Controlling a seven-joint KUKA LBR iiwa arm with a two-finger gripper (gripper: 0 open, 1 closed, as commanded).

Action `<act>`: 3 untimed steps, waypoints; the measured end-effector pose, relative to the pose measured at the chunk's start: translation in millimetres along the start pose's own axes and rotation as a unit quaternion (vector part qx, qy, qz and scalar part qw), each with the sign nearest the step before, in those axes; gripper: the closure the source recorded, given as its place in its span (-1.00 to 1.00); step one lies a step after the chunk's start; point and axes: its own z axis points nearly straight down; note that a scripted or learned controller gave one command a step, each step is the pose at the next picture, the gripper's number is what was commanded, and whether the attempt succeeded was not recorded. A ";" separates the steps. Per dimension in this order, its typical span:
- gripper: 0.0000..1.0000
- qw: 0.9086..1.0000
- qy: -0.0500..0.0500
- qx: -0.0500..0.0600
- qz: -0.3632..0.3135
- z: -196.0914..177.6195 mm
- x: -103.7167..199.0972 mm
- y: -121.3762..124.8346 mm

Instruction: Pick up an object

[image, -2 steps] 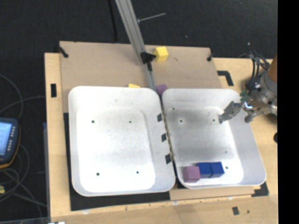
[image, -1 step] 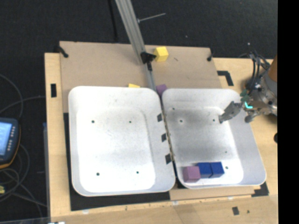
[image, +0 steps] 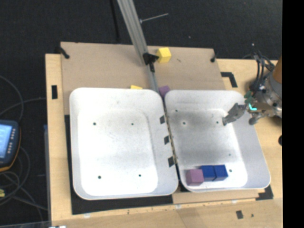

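Observation:
In the right bin (image: 247,141), two blocks lie against the near wall: a purple block (image: 194,176) and a blue block (image: 213,172) touching it on its right. My gripper (image: 242,113) hangs over the bin's far right corner, well away from both blocks. One grey finger (image: 233,113) points left over the bin floor and the other finger (image: 253,119) sits apart from it, so the gripper is open with nothing between the fingers.
The left bin (image: 76,141) lies beside the right one. Behind the bins, a yellow block (image: 164,54), a small yellow piece (image: 136,87) and a purple piece (image: 164,90) rest on the board. A metal post (image: 133,23) slants up from the back.

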 end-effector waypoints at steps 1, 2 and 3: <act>-1.00 1.000 0.001 0.003 -0.001 50.9 10.4 -14.8; -1.00 1.000 0.000 -0.005 -0.004 -45.2 29.5 -10.3; -1.00 1.000 0.001 0.005 -0.001 122.3 8.1 -26.2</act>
